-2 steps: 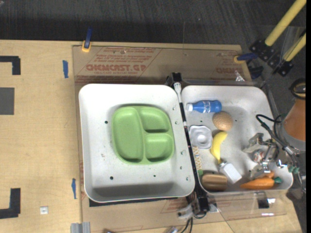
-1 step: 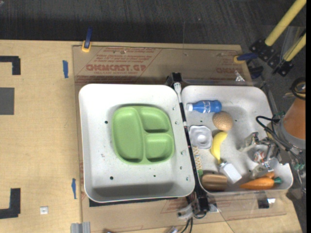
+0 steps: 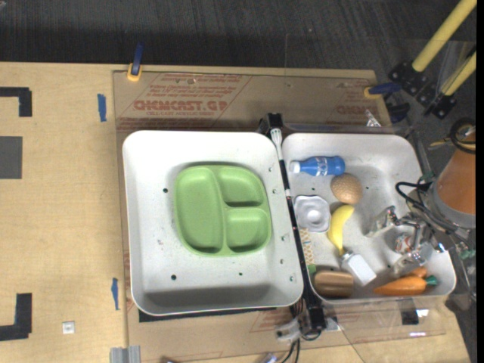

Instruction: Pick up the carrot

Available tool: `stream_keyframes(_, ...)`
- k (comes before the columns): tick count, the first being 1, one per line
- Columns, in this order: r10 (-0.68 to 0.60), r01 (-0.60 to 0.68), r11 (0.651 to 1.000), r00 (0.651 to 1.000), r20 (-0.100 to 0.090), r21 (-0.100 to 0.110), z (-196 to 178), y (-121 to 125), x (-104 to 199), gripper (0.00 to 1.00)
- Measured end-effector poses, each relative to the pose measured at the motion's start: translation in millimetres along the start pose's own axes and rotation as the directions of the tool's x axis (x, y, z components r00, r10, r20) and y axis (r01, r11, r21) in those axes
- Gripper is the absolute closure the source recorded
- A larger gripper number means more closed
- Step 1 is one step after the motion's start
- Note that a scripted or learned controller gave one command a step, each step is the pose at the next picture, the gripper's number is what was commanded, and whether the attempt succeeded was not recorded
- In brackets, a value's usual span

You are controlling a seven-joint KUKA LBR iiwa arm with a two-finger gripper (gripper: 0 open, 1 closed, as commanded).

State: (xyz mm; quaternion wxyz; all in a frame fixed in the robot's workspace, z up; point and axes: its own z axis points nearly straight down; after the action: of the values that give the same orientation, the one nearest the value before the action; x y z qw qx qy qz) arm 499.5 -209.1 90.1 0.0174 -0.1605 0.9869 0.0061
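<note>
The carrot [image 3: 401, 283], orange with a green stem end, lies along the front wall of the right bin [image 3: 393, 144], near its right corner. My gripper [image 3: 399, 239] hangs over the right side of that bin, just behind the carrot and apart from it. Its metal fingers [image 3: 378, 221] stand spread and open, with nothing between them. The arm's orange band [image 3: 457, 184] reaches in from the right edge.
The right bin also holds a blue bottle [image 3: 318, 165], a brown egg-shaped ball [image 3: 347, 188], a clear cup [image 3: 311, 212], a banana [image 3: 339, 226], a white block [image 3: 358, 268] and a brown roll [image 3: 333, 281]. A green divided plate [image 3: 222, 208] sits in the left bin [image 3: 144, 203].
</note>
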Motion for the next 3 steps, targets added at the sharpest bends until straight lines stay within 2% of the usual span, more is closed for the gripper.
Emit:
stream_keyframes(1,-0.182,0.182,0.983,0.983,0.0,-0.012,0.2,4.3,-4.2,0.0)
stream_keyframes(2,-0.389,0.389,0.921,0.921,0.009,-0.018,0.9,10.4,-4.5,0.0)
stream_keyframes(3,-0.621,0.621,0.784,0.784,0.021,-0.008,0.0,12.0,-6.5,0.0)
